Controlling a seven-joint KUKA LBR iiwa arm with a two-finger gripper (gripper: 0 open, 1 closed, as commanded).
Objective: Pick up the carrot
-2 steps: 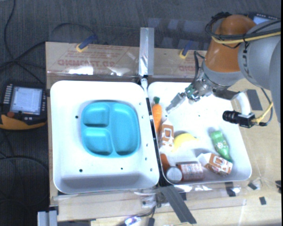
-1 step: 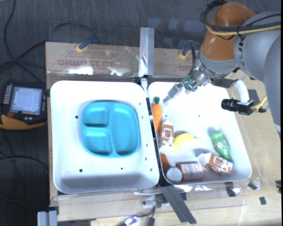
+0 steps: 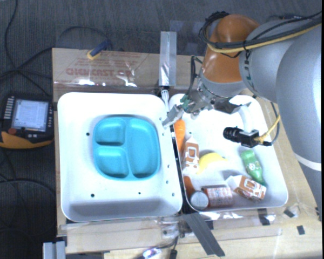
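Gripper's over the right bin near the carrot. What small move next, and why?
Probably ease the gripper down and slightly toward the camera over the carrot. It sits at the carrot's upper end, nothing shows between its fingers, and the carrot lies against the right bin's left wall, beside a small carton.

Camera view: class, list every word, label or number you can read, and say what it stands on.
Clear bag behind the bins: red lettering, too blurred to read.
Handheld screen at left: display too small to read.
Cartons in the right bin: orange-and-white markings, unreadable.
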